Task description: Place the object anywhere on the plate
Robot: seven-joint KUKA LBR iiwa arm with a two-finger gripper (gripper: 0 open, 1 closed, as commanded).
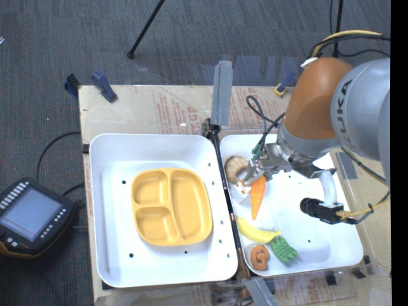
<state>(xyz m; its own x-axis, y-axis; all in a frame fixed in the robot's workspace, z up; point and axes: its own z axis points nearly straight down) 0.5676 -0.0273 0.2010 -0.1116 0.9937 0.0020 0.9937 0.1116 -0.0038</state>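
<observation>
One object appears to be in play: a toy carrot [256, 196], hanging point-down under the gripper [257, 176] in the right bin [331, 247], near that bin's left wall. Its green top sits at the fingertips, and the jaws look pinched on that upper end, though the contact is partly masked by the wrist. Judged from shape and finish, the carrot is light, rigid and smooth plastic; held by the thin top, it may swing or slip, so a grip on the thicker shoulder would be safer. Close behind it lies a tan croissant-like piece [234, 166]. Below are a banana [255, 233], a small pretzel [259, 256] and a green ridged item [284, 250]. The yellow divided plate [171, 207] rests centred in the left bin [108, 171], well apart from the carrot. Between them stand the two bin walls, which the carrot's tip must clear. Above the plate, room is open.
</observation>
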